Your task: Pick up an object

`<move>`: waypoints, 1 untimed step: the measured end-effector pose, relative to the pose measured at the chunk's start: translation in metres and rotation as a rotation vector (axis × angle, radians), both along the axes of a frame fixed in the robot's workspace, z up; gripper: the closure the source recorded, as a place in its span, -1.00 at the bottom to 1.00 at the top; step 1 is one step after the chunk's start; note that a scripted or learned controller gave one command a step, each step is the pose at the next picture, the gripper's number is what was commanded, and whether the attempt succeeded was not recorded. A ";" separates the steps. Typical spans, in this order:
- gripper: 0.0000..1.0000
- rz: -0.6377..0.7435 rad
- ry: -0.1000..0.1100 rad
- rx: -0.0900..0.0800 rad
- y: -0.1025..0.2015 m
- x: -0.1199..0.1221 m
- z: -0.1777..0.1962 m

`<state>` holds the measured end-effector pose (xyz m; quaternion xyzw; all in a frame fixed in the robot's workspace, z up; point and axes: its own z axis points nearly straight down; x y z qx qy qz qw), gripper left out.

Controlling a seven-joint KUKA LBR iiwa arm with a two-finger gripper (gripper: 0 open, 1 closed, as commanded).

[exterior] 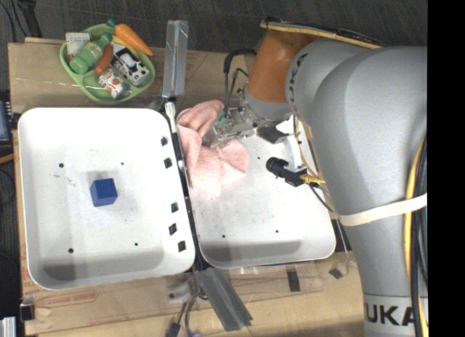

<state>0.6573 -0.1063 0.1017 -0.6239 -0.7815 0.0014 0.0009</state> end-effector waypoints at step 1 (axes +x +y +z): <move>-1.00 0.000 0.000 -0.001 0.000 0.000 0.000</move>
